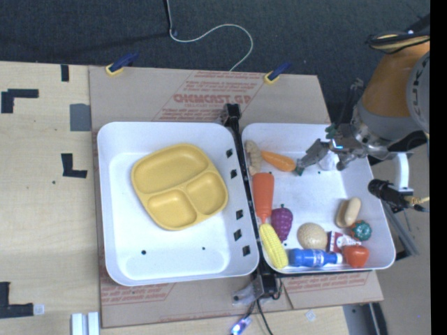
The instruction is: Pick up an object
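At the bottom of the frame I see the near edge of the right bin (383,208), where a blue bottle (314,259) lies on its side along the wall with a red tomato (356,255) at its right end and a yellow corn cob (273,245) at its left. Just behind them sit a beige potato (312,235), a purple grape bunch (281,222), a small teal ball (362,230) and a tan bread roll (348,212). A long orange carrot (262,195) lies along the divider, and higher up a smaller orange piece (279,162) rests beside a pale object (253,157).

In the left bin (115,187) I see 1 yellow plate (179,185) with 3 compartments, tilted toward the upper left.

The gripper (311,158) hangs over the upper part of the right bin, its fingers (306,163) pointing left toward the small orange piece without touching it; they look slightly apart with nothing between them.

Farthest up, red lettering on the cardboard (202,93) reads roughly "CHEMCAST", seen upside down. 2 blue and yellow clamps (122,63) hold its far corners.
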Robot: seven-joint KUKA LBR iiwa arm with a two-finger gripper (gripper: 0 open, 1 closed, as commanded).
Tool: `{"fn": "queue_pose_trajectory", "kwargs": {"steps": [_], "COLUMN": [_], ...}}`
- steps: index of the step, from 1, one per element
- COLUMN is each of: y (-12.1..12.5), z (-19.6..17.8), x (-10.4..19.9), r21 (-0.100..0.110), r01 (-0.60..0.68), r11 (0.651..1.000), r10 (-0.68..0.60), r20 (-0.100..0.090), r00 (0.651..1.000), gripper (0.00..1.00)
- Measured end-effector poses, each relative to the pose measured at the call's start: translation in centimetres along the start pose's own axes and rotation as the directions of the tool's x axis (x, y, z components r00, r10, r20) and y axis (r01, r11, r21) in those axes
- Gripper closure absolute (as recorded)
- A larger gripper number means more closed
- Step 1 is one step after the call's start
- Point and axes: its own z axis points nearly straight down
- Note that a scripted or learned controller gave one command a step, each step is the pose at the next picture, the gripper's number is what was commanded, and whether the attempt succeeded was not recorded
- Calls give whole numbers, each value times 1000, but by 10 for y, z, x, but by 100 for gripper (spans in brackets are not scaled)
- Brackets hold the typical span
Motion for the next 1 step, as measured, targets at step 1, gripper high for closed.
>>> {"fn": "queue_pose_trajectory", "kwargs": {"steps": [1], "y": [0], "z": [-10], "x": [1], "r21": [0], "r01": [2], "r11": [1000], "r10": [-2], "r20": [-1], "r00": [1000], "gripper": [100]}}
